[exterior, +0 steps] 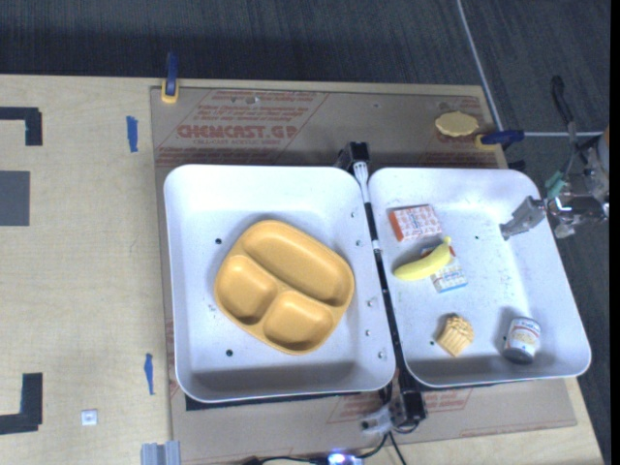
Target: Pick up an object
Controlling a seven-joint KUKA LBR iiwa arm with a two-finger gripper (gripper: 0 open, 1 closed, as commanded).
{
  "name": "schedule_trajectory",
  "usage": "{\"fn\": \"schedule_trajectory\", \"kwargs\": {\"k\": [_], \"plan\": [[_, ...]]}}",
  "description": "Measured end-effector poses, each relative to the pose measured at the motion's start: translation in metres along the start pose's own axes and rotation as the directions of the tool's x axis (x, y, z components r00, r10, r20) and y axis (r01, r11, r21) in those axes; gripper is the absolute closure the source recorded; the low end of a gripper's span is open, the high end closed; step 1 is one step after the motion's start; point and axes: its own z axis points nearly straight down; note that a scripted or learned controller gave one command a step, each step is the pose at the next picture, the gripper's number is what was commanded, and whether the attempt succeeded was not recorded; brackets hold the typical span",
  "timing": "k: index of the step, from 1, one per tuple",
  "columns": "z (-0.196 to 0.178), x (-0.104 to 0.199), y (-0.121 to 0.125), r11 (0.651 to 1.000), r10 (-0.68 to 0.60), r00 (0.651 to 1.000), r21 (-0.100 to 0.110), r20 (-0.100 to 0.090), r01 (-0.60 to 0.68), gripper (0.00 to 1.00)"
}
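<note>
- Two shallow white plastic bins sit side by side on the pale wooden tabletop (77, 289): the left bin (194, 201) and the right bin (567, 327).
- Left bin holds one yellow three-compartment plastic tray (283, 286), lying flat near the bin's middle.
- Right bin holds five items: a small red-and-white printed box (415, 222) near the upper left; a yellow banana (424, 263) just below it; a small blue-and-white packet (449, 280) touching the banana's lower right side; a yellow corn-like toy piece (453, 333) lower down; a small white-labelled can (521, 339) near the lower right corner, lying tilted.
- Metal jaws (528, 216) hang at the right bin's upper right rim, well apart from all five items.
- Nothing sits between the jaws; whether they are open or closed, cannot tell.
</note>
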Motion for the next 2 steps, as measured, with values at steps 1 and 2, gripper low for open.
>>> {"fn": "schedule_trajectory", "kwargs": {"k": [1, 2], "plan": [[0.123, -0.006, -0.036, 1.000, -0.003, 1.000, -0.003, -0.004, 0.003, 0.00], [0.133, 0.038, -0.082, 1.000, 0.001, 1.000, -0.002, 0.000, -0.001, 0.00]]}}
